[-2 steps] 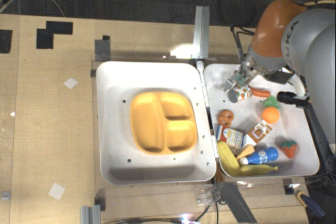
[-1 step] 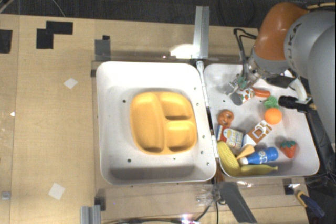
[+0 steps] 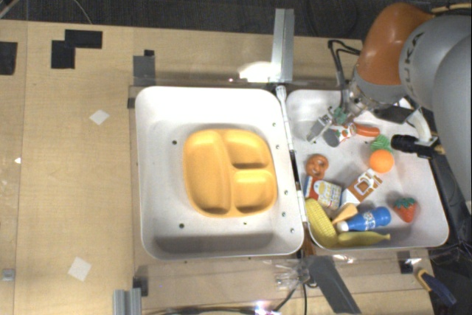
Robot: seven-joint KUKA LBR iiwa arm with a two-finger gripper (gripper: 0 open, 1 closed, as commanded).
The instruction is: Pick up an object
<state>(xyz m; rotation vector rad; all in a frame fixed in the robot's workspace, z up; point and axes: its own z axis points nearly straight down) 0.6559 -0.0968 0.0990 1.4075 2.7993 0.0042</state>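
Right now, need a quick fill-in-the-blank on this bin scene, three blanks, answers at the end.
1. The yellow divided tray lies in the ____ bin of the camera view.
2. The strawberry sits near the right bin's lower ____ corner.
3. The blue bottle lies just above the ____ along the near wall.

Answers: left; right; banana

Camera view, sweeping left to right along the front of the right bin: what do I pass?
Corn cob → blue bottle → strawberry. The banana lies beneath several of these, so I left it out.
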